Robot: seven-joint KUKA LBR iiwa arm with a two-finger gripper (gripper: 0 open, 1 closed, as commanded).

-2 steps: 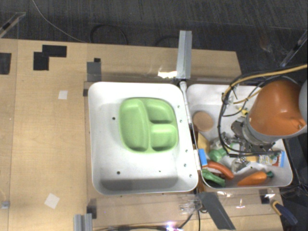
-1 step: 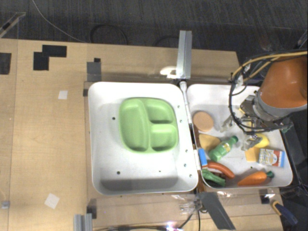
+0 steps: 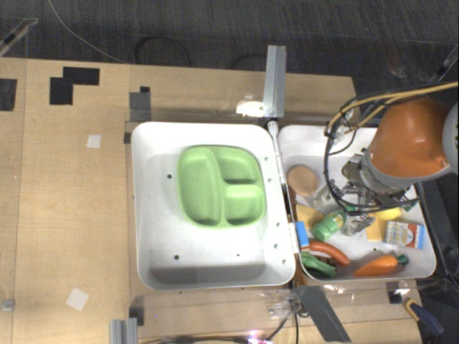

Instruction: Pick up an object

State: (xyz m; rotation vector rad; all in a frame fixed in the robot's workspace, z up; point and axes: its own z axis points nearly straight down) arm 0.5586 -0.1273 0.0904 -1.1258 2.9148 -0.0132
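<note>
Camera view: gripper (image 3: 351,217) just beside green object (image 3: 328,226) (right bin (image 3: 428,264)).

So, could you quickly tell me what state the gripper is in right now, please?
Gripper: down in the right bin among the items; open or closed cannot be told.

- You have a green sectioned plate (image 3: 219,185) lying in the left white bin (image 3: 154,264)
- The wooden bench (image 3: 64,213) carries black patches (image 3: 74,82) at your far left corner
- A grey metal post (image 3: 275,81) stands where the bins meet
</note>
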